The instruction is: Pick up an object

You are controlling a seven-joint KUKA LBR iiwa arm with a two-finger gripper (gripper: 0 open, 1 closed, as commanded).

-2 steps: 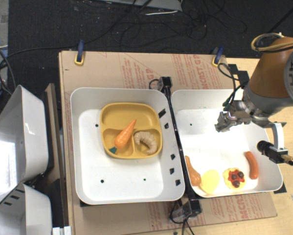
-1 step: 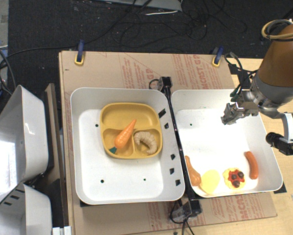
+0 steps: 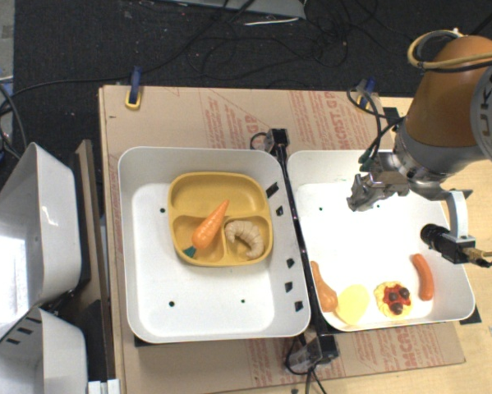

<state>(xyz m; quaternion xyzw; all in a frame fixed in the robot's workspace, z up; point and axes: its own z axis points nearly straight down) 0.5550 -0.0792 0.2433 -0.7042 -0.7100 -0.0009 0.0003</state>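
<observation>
Objects for picking lie along the right bin's (image 3: 328, 208) near edge: an orange spoon (image 3: 323, 286), yellow disc (image 3: 352, 302), small pizza (image 3: 393, 298) and sausage (image 3: 425, 276). Flat pieces against the wall could slip a grasp. The end effector (image 3: 367, 192) hovers farther back; its grip state can't be told. Red table (image 3: 229, 121) printing is illegible.

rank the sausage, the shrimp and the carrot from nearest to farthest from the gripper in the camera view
From the gripper:
1. sausage, right bin, lower right.
2. shrimp, left bin, yellow plate's right compartment.
3. carrot, same plate, further left.
</observation>
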